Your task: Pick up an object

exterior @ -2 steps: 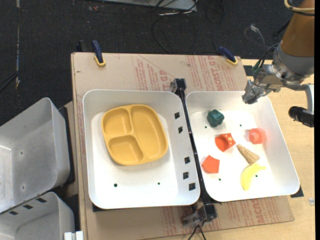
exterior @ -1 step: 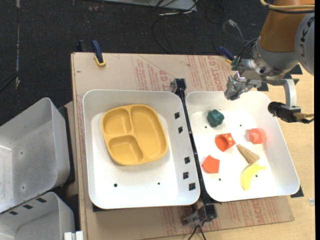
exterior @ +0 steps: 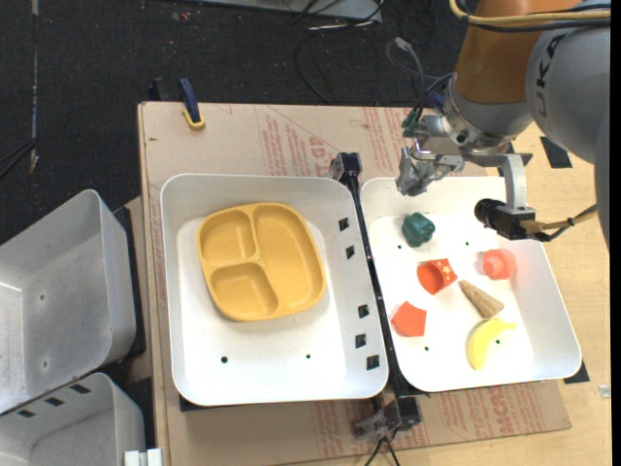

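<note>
Hand (exterior: 415, 179) hovers above green object (exterior: 419, 228).

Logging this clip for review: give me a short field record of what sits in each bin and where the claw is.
left bin: yellow divided plate
right bin: green object, red block, orange-red piece, pink object, tan cone, yellow banana
claw: over the right bin's far edge, just above the green object in the picture
held item: none seen between the fingers
task state: no object lifted yet
</note>
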You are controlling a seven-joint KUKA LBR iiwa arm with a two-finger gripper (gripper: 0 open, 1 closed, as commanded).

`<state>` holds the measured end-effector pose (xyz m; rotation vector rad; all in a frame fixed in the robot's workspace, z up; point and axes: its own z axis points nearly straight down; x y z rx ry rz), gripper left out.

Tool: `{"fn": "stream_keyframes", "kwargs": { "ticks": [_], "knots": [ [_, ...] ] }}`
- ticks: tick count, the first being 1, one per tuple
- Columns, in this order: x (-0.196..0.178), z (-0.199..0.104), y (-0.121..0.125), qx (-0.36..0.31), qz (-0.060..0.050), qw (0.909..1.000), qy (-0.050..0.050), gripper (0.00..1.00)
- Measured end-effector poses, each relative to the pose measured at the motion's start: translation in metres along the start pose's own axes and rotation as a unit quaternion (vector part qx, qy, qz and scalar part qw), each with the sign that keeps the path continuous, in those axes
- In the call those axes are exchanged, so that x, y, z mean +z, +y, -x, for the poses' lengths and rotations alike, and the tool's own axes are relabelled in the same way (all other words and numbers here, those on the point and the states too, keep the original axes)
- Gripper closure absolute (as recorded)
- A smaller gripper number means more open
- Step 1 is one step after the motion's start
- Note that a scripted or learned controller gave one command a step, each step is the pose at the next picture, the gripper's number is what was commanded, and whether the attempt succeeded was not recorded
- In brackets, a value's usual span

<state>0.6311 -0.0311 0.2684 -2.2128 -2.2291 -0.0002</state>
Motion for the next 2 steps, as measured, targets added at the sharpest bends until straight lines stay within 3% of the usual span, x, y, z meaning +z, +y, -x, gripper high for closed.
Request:
{"fn": "stream_keyframes", "kwargs": {
  "ticks": [2],
  "knots": [
    [0.028,-0.099,0.007,0.000,-0.001,1.0000,0.000,1.00]
  ]
}}
